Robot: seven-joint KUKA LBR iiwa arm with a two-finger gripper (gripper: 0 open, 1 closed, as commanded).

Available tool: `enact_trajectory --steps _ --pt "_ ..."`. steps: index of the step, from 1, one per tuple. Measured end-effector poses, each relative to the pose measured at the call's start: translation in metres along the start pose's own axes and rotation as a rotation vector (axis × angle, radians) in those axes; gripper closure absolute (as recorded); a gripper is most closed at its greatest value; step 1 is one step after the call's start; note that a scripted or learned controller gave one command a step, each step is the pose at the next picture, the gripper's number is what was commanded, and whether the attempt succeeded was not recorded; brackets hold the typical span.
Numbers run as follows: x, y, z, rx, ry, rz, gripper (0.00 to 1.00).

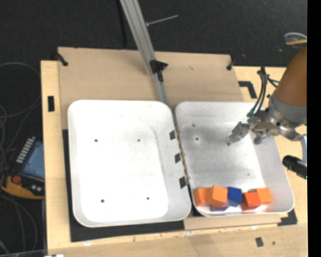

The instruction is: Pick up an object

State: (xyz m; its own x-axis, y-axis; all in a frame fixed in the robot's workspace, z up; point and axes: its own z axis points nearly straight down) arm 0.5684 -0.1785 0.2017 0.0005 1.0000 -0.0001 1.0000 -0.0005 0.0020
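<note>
While the arm [291,84] reaches in from the right edge of the frame, we see its gripper [247,134] hanging over the upper right part of the right bin [203,122], above bare white floor. Two grey fingers show: one [235,134] slants down toward the left, the other [258,136] sits just to its right, with a clear gap between them, so we read the hand as spread apart. Nothing lies between the fingers, and we cannot tell whether their tips touch the bin floor or hover above it. We count two white bins side by side on the bench [107,74]: the left bin [123,159] in the middle left of the frame and the right one beside it, their inner rims close together. We count the blocks along the lower edge of the right bin, all well apart from the gripper: four orange blocks and one blue. From left to right they are an orange block [201,196], a second orange block [219,195] touching it, the blue block [235,195] just beside that, then two more orange blocks [251,199] and [264,195] pressed together near the lower right corner. A purplish sliver shows beneath the second orange block, too small for us to name. A slim grey metal rail [142,33] slants down from the top of the frame toward the gap between the bins.
</note>
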Motion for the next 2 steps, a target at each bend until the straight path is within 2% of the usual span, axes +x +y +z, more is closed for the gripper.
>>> enact_trajectory --steps 1,2 --pt "-0.0322 -0.0012 0.1050 -0.003 -0.003 0.003 0.00" --pt "-0.0335 -0.0005 0.1036 -0.003 -0.001 0.003 0.00"
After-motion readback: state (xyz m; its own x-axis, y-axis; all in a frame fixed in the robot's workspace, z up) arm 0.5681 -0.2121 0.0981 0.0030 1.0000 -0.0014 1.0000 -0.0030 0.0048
